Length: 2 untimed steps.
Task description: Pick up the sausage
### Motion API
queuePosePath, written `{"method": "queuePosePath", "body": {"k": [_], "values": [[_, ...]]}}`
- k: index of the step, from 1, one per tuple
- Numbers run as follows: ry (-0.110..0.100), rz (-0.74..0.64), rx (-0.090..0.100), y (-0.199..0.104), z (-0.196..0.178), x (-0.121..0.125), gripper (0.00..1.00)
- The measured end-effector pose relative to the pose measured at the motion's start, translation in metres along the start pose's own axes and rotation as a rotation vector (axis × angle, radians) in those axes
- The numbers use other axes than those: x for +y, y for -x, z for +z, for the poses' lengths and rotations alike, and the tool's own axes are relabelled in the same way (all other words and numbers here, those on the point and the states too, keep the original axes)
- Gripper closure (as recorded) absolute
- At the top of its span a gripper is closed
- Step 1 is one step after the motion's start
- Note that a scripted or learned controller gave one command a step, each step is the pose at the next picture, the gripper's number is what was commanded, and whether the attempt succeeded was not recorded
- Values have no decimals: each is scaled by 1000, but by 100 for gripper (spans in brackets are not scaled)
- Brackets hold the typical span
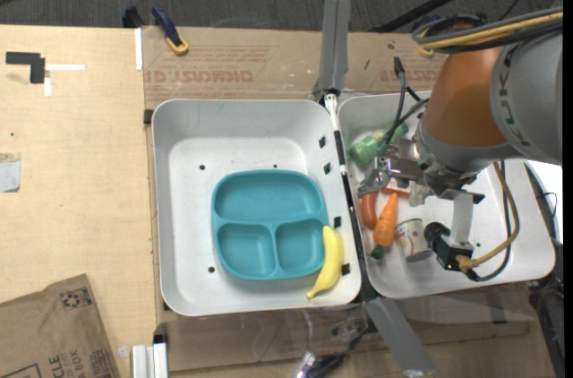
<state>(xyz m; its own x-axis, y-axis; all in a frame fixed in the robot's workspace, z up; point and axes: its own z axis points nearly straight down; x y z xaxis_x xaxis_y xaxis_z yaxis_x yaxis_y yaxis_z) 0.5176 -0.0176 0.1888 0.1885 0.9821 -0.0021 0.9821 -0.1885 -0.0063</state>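
The sausage [368, 209] is a short reddish-orange piece lying in the right bin [528, 264], close to its left wall. An orange carrot [386, 220] with a green tip lies right beside it, touching or nearly so. My gripper [387, 176] hangs low over the left part of that bin, just above and slightly right of the sausage. The grey wrist and orange band [466, 98] cover much of the bin behind it. I see nothing held in the gripper.
A green toy vegetable [365, 148] lies behind the gripper, and a small pale can [412, 235] sits right of the carrot. The left bin [179, 188] holds a teal divided plate [269, 224] with a banana [329, 262] at its right edge. A cable loops at the front right.
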Motion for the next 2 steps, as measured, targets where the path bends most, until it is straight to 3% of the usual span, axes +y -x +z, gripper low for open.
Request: {"method": "queuePosePath", "body": {"k": [1,2], "values": [[3,-61,-2,-27,-128,-10,0],[0,-52,-1,2,-32,18,0]]}}
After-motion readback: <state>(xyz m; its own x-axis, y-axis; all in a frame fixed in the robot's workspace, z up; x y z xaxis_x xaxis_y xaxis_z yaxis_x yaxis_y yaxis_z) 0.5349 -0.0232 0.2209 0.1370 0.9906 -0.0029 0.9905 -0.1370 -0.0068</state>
